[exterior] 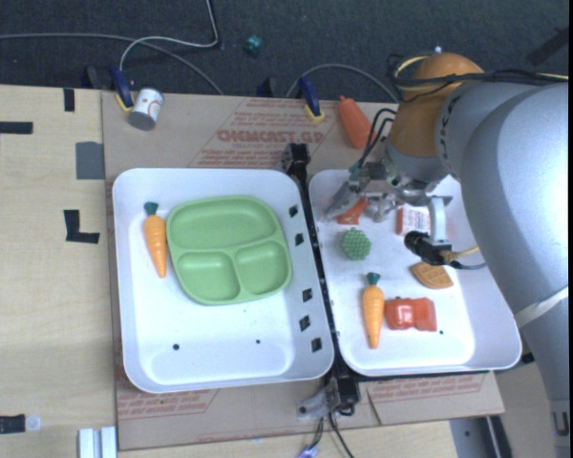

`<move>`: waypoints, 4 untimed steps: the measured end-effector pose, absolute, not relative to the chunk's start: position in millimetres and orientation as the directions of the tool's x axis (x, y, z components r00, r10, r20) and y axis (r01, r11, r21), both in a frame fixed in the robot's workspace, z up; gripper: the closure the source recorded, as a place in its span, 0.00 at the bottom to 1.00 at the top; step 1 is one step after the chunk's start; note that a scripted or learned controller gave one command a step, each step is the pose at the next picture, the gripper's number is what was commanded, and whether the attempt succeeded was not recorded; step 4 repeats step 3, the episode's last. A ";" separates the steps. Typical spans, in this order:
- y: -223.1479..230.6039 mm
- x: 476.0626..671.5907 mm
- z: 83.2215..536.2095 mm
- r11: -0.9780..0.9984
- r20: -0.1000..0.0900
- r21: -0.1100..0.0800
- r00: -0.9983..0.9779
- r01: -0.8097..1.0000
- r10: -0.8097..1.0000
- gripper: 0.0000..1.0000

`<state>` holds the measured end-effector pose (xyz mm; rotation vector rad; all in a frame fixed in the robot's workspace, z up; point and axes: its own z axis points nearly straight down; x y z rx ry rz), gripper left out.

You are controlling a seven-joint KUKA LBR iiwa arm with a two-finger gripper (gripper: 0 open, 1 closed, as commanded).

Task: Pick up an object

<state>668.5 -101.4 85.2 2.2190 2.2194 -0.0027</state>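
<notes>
My gripper (355, 198) hangs low over the far left part of the right bin (487, 337), the grey arm with its orange band reaching in from the right. A small red-orange piece (351, 216) lies right under its tip; I cannot tell whether they touch. Just in front lies a green bumpy ball (355, 244). Farther forward are a carrot (372, 313) and a red block (411, 314). A tan flat piece (430, 276) and a red-and-white item (413, 219) lie beside the arm.
The left bin (134, 346) holds a green divided plate (231, 249) and a second carrot (155, 240). Behind the bins, an orange toy (353, 122) and a small can (146, 106) lie on the cardboard. Black clips (310, 256) run along the wall between the bins.
</notes>
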 end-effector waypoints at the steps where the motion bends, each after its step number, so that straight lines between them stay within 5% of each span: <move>1: -97.8 668.4 85.1 0.000 -0.004 0.001 0.000 1.000 1.000 0.00; 4: -99.8 668.5 85.2 0.001 -0.003 0.001 -0.001 1.000 1.000 0.00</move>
